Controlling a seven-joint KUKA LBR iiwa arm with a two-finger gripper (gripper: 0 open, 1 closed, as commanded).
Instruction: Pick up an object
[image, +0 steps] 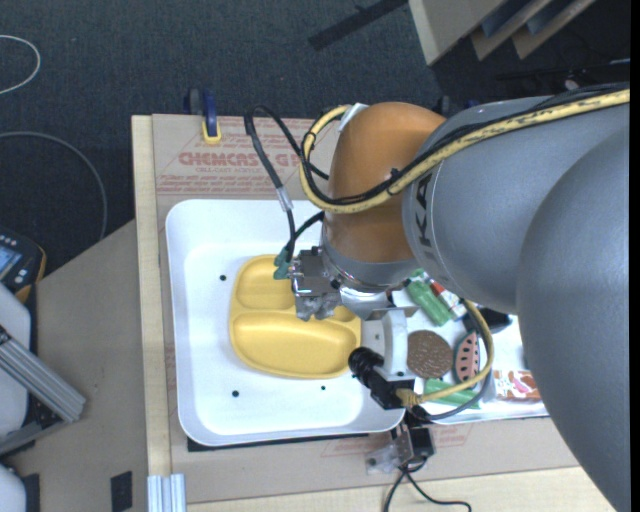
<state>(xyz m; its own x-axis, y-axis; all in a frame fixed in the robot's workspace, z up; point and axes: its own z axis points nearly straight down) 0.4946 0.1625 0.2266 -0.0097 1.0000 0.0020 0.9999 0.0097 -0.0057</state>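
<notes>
Yellow object (285, 340): lying flat in left white bin (200, 330), unlifted | gripper (318, 298): directly over its upper edge, contact unclear | grip state: cannot tell | pick: judged pending | farther right: second bin's brown disc (430, 352), green items (432, 300).

The arm (520, 220) is cut off by the right and top edges and covers most of the right bin (500, 385), whose contents show as fragments: a brown disc (430, 352), green pieces (432, 297) and printed packaging (515, 385), none identifiable. The wrist hides the pincer (318, 297) tips above the yellow object (285, 340), whose right portion it overlaps; their spread cannot be read. The left bin (200, 300) far-right rim is concealed. The worktop (160, 200) lettering is partly blocked by cables (270, 160).
</notes>
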